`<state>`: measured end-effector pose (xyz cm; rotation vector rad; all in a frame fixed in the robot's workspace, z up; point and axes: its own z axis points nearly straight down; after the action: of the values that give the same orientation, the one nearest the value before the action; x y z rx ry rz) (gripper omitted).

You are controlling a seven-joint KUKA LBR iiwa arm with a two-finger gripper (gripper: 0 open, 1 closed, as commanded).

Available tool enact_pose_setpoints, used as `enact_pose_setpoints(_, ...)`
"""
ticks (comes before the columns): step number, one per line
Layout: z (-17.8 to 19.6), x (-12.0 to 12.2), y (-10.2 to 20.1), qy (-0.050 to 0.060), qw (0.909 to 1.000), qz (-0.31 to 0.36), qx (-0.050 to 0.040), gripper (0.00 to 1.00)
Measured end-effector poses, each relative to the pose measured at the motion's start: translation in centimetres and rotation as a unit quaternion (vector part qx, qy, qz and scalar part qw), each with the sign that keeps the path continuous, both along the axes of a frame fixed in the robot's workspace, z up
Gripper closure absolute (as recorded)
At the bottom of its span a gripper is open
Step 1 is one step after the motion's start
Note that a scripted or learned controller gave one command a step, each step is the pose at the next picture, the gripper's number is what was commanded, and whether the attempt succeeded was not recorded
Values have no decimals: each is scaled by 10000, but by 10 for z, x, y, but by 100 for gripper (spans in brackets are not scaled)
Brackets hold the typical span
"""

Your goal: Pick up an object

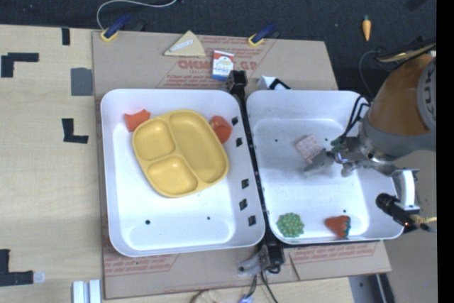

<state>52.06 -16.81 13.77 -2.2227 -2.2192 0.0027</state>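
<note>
Near edge: green knobbly ball and a red strawberry-like piece lie along the front wall of the right bin, apart from each other.
Arm: grey wrist with its orange band reaches in over the right bin from the right.
Pincer: pincer sits low in the right bin, just below a small pale pinkish block; whether it touches the block is unclear.
Pincer state: cannot tell apart or together; nothing shows clamped.
Likely target: the pale block, judged by nearness.
Doing it well: centre over the block, straddle it squarely, go down to the bin floor before closing, then lift straight up.
Risk: a glancing contact could push the block across the smooth floor.
Left bin: left bin holds a yellow divided tray with orange pieces beside it.
Desk: cardboard sheet underlies both bins.
</note>
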Motion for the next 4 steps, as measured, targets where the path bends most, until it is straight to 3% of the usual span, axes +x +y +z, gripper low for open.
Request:
enact_pose_setpoints(1,-36,62,51,-40,10000,20,1,0)
enact_pose_setpoints(2,-2,50,17,-8,10000,9,-3,0)
enact_pose_setpoints(3,-47,103,43,-58,10000,14,-20,0)
enact_pose_setpoints(4,-35,106,42,-106,9999,19,-31,100)
